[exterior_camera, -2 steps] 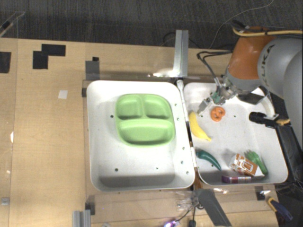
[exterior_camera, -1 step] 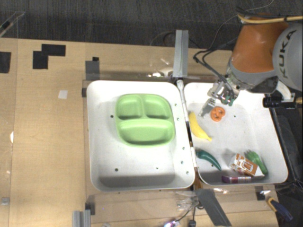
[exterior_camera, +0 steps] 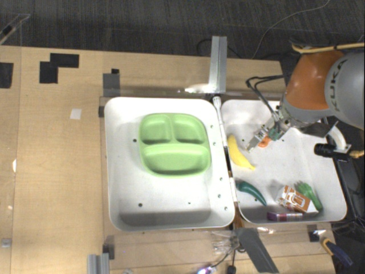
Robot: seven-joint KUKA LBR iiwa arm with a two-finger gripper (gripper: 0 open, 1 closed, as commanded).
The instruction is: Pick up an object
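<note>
My gripper hangs over the right bin, near its back left part, on a grey arm with an orange band. A small orange thing sits right at the gripper's tip; whether it is gripped or just lies under it I cannot tell. A yellow banana lies just left of and below the gripper, along the bin's left wall. Further forward lie a curved dark green piece, an orange-and-white packet with a green item on it, and a purple pen-like stick.
The left bin holds a light green divided plate. A metal post stands behind the divide between the bins. Cables run along the right bin's back edge, and a black fitting sticks out at its right side.
</note>
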